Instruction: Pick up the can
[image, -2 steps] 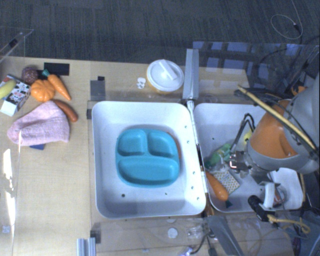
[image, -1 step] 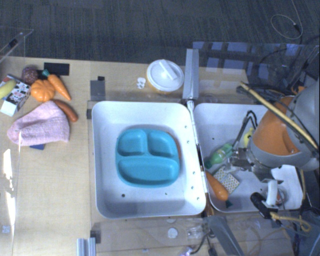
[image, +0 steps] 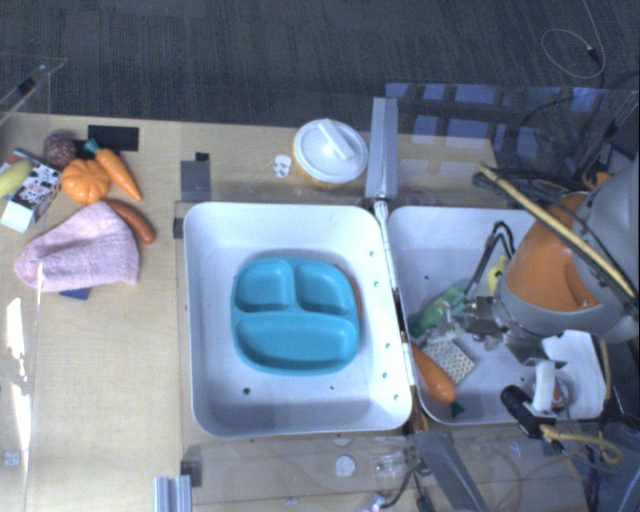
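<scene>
My arm, with its orange band, reaches in from the right over the right bin. The gripper hangs low over the bin's left half, among the objects there. Just left of it lies a green item. Below it sits a small piece with a grey checkered pattern, and an orange carrot-like toy rests by the bin's left wall. I cannot tell which of these is the can, and the wrist hides whatever lies under it.
The left bin holds a blue divided tray. A round white lid sits behind the bins. A pink cloth and toy vegetables lie on the bench at far left. Cables cross above the right bin.
</scene>
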